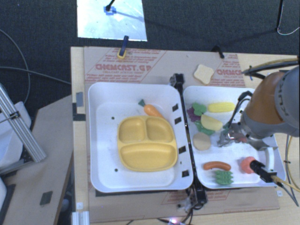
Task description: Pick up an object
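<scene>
Nearby, gripper point(226, 138); pale round slice point(202, 142), tan, flat in right bin point(236, 184).

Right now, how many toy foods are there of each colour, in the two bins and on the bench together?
Yellow: 2, corn and a pale yellow piece
Orange or red: 3, carrot, sausage, a red piece
Green: 2
Purple: 1, grapes
Beige: 2, round piece, bread slice
Total: 10

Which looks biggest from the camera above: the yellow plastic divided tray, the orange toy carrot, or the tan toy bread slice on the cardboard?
Largest to smallest, as they look in the camera view:
1. Yellow plastic divided tray, far the biggest.
2. Tan toy bread slice and orange toy carrot look about alike; I can't rank them.
</scene>
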